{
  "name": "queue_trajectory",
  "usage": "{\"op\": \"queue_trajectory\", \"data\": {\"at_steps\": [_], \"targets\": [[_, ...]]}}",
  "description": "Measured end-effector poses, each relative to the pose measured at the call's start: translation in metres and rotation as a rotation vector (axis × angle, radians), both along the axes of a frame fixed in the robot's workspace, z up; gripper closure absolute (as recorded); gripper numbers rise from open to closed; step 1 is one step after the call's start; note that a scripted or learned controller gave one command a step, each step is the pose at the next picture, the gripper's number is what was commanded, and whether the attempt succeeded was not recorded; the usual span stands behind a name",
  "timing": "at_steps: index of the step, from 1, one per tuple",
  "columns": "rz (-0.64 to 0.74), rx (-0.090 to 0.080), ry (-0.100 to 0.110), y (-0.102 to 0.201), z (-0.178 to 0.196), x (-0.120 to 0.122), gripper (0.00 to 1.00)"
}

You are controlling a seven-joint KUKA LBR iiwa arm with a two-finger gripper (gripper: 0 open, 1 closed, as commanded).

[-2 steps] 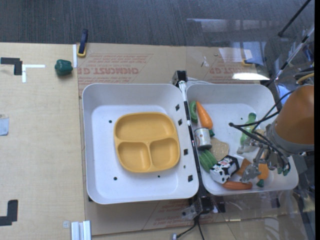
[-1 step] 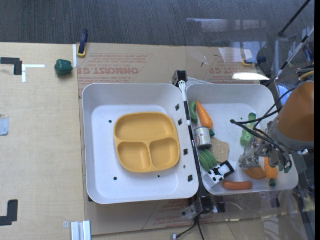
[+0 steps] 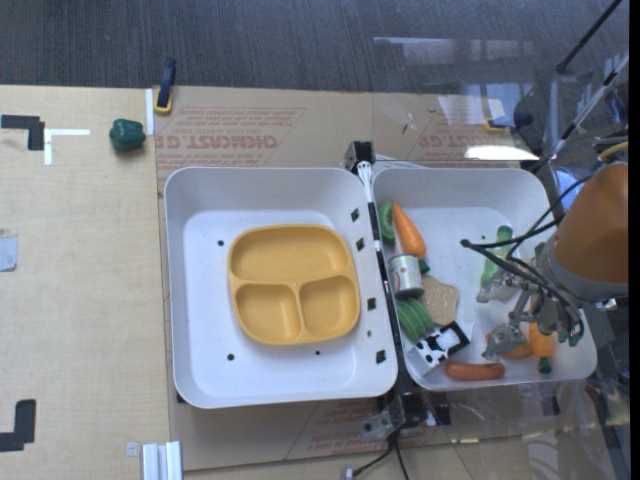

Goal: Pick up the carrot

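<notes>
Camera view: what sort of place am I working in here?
Probably a robot lab test bench: two shallow white plastic bins on cardboard, a yellow divided plastic tray, and toy food like the orange carrot.

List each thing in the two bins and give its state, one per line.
Carrot: lying loose at the right bin's left side.
Yellow tray: flat in the left bin, compartments bare.
Metal can: on its side below the carrot.
Sausage: lying along the front wall.
Gripper: low over the right bin's right side.

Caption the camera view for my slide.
Arm's gripper low in right bin; carrot lies apart by the bins' divide.
</notes>
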State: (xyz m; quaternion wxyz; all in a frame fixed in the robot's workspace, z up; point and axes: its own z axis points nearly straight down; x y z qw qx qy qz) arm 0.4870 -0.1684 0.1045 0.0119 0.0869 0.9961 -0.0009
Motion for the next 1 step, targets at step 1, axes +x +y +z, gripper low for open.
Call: {"op": "queue_trajectory", "data": {"at_steps": [1], "targets": [[0.085, 0.001, 0.016, -0.0464, -0.0122, -0.0072, 0.00]]}}
